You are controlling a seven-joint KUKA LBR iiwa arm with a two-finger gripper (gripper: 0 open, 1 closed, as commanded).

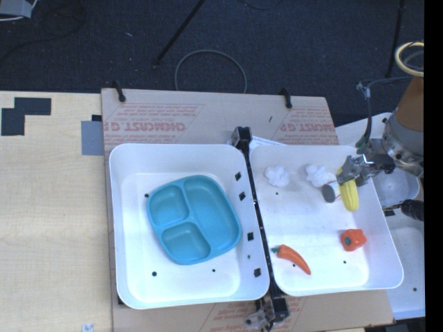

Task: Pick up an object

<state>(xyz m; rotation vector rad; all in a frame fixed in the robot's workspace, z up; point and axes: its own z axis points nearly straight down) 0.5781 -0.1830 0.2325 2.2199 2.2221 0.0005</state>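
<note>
Yellow corn (350, 195) apparently sits between the pincer (348, 174) fingers.

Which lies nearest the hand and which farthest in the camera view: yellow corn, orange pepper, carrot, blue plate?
1. Yellow corn, right at the hand, right bin.
2. Orange pepper, nearer the camera, same bin.
3. Carrot, by the divider.
4. Blue plate, left bin.
</note>
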